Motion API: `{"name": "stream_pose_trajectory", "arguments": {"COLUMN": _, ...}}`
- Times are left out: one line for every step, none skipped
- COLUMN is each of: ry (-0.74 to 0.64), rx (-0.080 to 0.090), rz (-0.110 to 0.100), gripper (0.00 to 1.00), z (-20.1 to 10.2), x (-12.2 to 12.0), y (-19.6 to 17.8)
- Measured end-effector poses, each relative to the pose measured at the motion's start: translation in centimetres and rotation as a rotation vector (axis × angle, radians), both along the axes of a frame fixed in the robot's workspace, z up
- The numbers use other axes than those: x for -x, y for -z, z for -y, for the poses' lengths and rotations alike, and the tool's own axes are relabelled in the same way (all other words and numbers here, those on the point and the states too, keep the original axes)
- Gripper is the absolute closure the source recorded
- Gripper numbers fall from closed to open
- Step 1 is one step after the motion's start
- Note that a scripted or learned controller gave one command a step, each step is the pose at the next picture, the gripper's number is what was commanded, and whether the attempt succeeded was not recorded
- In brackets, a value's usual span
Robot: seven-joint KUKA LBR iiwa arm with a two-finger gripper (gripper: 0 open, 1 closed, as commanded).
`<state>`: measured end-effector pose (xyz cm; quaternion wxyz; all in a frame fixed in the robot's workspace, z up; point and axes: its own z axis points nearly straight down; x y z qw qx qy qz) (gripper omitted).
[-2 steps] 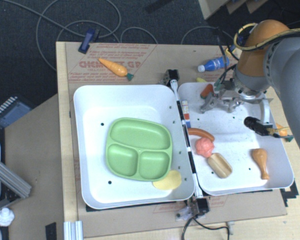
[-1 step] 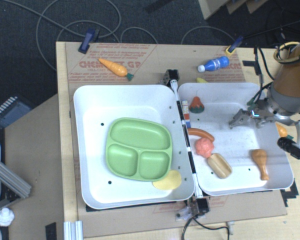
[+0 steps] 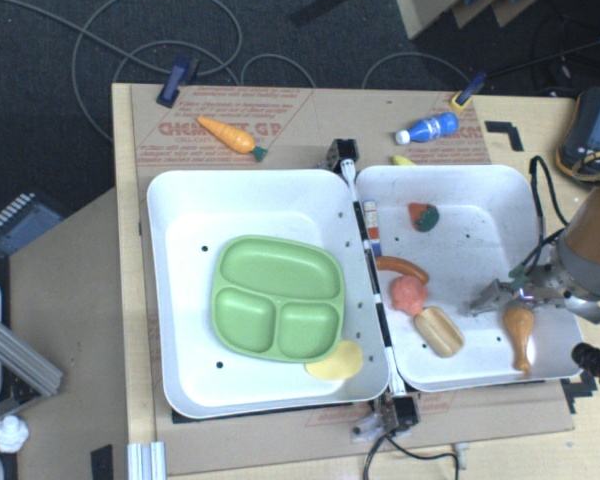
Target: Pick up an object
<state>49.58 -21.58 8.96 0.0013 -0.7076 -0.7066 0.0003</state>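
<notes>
Now, looking down at a slant on two white bins side by side. Left bin (image 3: 170, 268) carrying a green divided plate (image 3: 277, 298) near its middle, a pale yellow piece (image 3: 335, 363) tucked against the plate's lower right corner, plenty of bare floor along the left and top walls. Right bin (image 3: 460, 183) busier: red-and-green strawberry (image 3: 423, 216) up top, orange sausage (image 3: 400, 267) and pink lump (image 3: 410, 294) hard by the central divider, tan bread roll (image 3: 439, 330) just below them. Gripper (image 3: 507, 295) low at the right bin's right side, cannot tell whether open or closed. Brown drumstick (image 3: 520, 334) right beneath it, close to the lower right rim. Open floor across the right bin's upper middle. Outside the bins, toy carrot (image 3: 230, 135) and blue bottle (image 3: 428, 128) on the bench beyond the top edges.
</notes>
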Motion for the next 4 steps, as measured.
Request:
{"name": "stream_pose_trajectory", "arguments": {"ry": 0.001, "rx": 0.001, "rz": 0.004, "gripper": 1.0, "z": 0.0, "x": -0.1, "y": -1.0}}
{"name": "stream_pose_trajectory", "arguments": {"ry": -0.004, "rx": 0.001, "rz": 0.005, "gripper": 1.0, "z": -8.0, "x": -7.5, "y": -7.3}}
{"name": "stream_pose_trajectory", "arguments": {"ry": -0.002, "rx": 0.002, "rz": 0.003, "gripper": 0.0, "z": -7.8, "x": -7.4, "y": -7.2}}
{"name": "stream_pose_trajectory", "arguments": {"ry": -0.002, "rx": 0.002, "rz": 0.003, "gripper": 0.0, "z": -11.6, "x": -11.0, "y": -2.0}}
